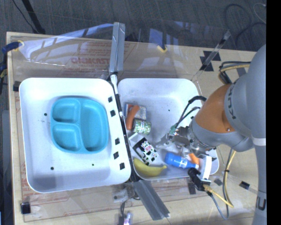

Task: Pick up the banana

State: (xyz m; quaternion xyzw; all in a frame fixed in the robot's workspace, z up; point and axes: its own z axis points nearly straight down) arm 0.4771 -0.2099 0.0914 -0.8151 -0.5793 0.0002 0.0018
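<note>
1. Gripper [178, 137] hanging low inside the right-hand shallow white bin [159, 89], at the end of the grey arm with its orange band [214, 114]; impossible to tell how wide it stands, with cables and wrist body crowding it.
2. Nothing visibly held; judged as the approach step, with the grasp not yet made.
3. Curved yellow banana [149, 168] lying flat against that bin's near wall, below and to the left of the gripper, well apart from it.
4. Next move, by judgement: travel toward the banana's near-wall spot, then descend over its middle without snagging the wall or neighbours.
5. Just right of the banana: a blue plastic bottle with an orange cap [181, 161], lying on its side.
6. Touching the banana from above: a small black-and-white patterned box [146, 150].
7. Farther above the banana: a crumpled green-and-silver packet [142, 126] and an orange carrot-shaped piece [131, 116].
8. Left of the banana's bin: a second shallow white bin [33, 139] holding a light-blue divided plastic tray [79, 124].
</note>
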